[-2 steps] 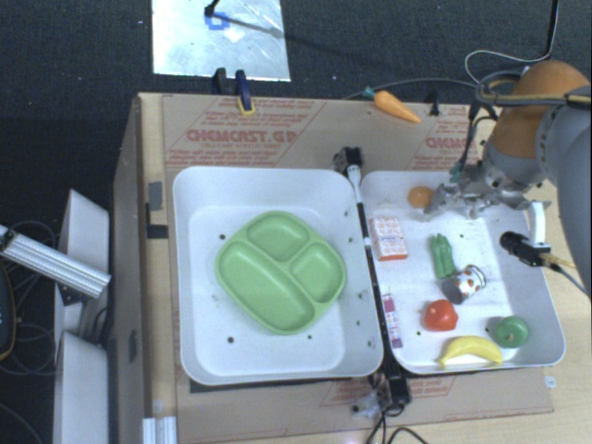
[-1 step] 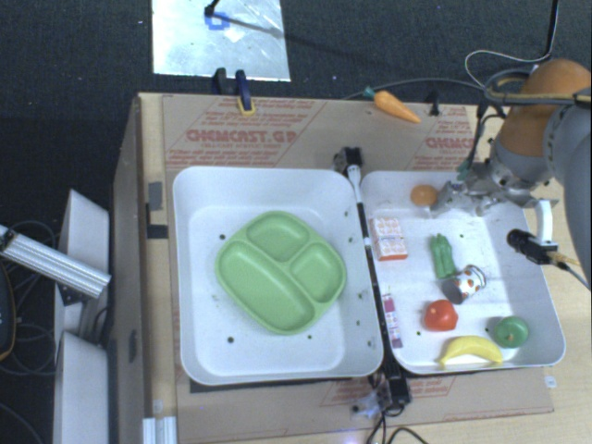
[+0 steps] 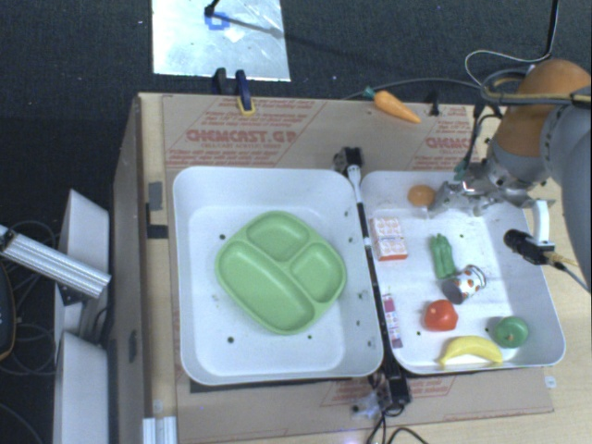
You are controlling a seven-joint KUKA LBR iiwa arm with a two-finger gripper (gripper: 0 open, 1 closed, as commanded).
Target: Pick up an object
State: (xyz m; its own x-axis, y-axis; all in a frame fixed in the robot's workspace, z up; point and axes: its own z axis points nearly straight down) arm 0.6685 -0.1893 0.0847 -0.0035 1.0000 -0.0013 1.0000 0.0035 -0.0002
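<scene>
**Hovering gripper at the back of the R bin**

Places are told from the red tomato in the R bin. Far to its L, in the L bin, lies a green plate w/ three parts. Just L of the tomato, by the bin wall, is a thin red strip. Back and L of the tomato is a small red-and-white box. Way back past the tomato, outside both bins, a carrot lies on the bench. Back and a bit L of the tomato, inside the R bin, sits a little orange ball. Right behind the tomato is a long green veg. The gripper is well back and a bit R of the tomato. It is near the orange ball but apart from it. Can't tell if it's open or closed. Just back and R of the tomato is a small grey-and-white toy, close to the green veg. In front and R of the tomato lies a yellow banana. R of the tomato, next to the banana's tip, is a green apple.
</scene>
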